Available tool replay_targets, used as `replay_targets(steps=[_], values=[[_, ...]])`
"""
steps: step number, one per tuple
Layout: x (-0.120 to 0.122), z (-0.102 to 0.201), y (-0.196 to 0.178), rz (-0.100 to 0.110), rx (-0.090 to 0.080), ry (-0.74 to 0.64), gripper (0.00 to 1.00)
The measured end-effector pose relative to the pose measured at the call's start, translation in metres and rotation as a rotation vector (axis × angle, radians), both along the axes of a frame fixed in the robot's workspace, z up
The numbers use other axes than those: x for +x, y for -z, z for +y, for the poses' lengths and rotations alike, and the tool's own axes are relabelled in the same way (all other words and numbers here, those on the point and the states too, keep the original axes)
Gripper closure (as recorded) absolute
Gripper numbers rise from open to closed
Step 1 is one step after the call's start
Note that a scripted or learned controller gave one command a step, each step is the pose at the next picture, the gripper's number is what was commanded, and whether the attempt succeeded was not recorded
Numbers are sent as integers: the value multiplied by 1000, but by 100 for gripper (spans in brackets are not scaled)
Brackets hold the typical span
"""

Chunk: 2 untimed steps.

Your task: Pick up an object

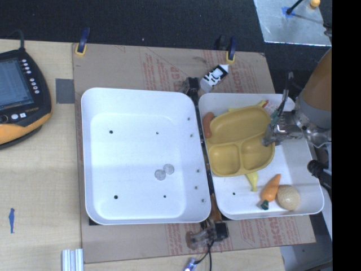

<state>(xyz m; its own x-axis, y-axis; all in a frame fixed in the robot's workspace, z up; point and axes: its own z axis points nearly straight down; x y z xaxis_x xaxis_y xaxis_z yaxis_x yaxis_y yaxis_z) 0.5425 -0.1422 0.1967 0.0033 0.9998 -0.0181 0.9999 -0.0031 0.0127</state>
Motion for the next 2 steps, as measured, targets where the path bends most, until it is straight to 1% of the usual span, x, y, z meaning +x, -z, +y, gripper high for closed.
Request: replay_targets(steps=[1,2], values=[[53,10,-52,17,18,-7,100],[14,62,-40,-13,-1,5,100]])
